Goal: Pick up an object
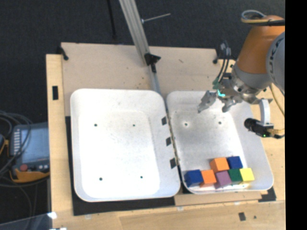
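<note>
Several small coloured cubes cluster at the near edge of the right bin (249, 143): a blue cube (193, 177), an orange cube (208, 177), a purple cube (223, 178), a green cube (235, 175), a yellow cube (247, 174), and behind them another orange cube (220, 164) and a blue cube (234, 162). My gripper (217, 103) hangs over the far end of the right bin, well away from the cubes. Its two fingers are spread apart with nothing between them.
The left bin (81, 104) lies beside the right one. A slanted metal pole (136, 30) rises from behind the bins. The wooden bench edge (53, 128) runs along the left, with a control pendant (29, 150) beyond it.
</note>
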Robot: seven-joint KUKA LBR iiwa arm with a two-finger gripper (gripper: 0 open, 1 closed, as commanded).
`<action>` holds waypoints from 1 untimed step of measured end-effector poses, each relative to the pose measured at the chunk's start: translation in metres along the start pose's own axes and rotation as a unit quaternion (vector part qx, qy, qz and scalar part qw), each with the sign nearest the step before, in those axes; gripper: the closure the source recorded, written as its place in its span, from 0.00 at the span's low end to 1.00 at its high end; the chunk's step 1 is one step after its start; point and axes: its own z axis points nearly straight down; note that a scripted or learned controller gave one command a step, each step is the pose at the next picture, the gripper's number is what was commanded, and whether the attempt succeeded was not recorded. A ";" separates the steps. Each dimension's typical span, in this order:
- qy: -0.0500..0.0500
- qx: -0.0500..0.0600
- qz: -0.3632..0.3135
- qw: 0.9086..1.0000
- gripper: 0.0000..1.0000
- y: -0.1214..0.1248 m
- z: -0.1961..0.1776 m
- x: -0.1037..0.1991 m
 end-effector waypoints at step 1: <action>-0.001 -0.002 0.000 1.000 0.00 0.001 -0.002 0.000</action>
